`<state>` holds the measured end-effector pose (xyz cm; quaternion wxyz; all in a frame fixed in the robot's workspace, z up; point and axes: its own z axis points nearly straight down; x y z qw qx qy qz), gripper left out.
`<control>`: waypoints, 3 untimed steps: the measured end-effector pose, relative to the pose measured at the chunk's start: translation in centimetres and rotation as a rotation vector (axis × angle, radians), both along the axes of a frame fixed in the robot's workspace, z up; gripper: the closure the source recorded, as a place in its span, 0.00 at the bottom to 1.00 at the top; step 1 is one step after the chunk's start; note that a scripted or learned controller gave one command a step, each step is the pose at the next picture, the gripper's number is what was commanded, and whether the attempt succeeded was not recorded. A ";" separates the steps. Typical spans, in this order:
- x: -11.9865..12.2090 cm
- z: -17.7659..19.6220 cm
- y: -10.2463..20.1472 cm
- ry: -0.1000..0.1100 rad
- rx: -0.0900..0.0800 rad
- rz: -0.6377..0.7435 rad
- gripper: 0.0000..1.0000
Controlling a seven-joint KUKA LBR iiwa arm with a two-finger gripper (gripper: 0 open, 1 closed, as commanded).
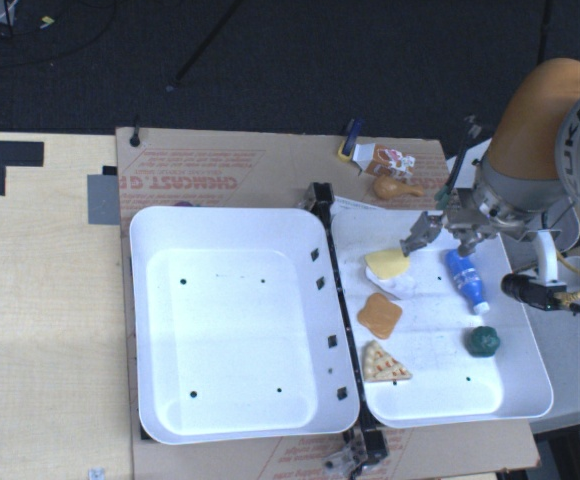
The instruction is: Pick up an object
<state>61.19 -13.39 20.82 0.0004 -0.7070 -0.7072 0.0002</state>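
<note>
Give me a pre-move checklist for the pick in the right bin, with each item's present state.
1. Gripper over the right bin: ok; it hangs above the bin's upper part.
2. Fingers spread: ok; one finger points toward the yellow piece, another toward the blue bottle.
3. Nothing between the fingers: ok.
4. Gripper centred on one target: not ok; it sits between the yellow piece and the blue bottle.
5. Targets apart from each other: ok for the green ball and the triangular wafer; the orange piece lies close below the yellow piece.
6. Height above the objects: cannot tell.
</note>
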 end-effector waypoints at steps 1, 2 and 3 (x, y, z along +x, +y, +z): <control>0.7 -12.6 -0.1 0.002 0.000 -0.001 0.00; 3.2 -11.9 4.4 0.000 -0.009 0.001 0.00; 3.2 -11.9 4.6 -0.002 -0.011 -0.005 0.00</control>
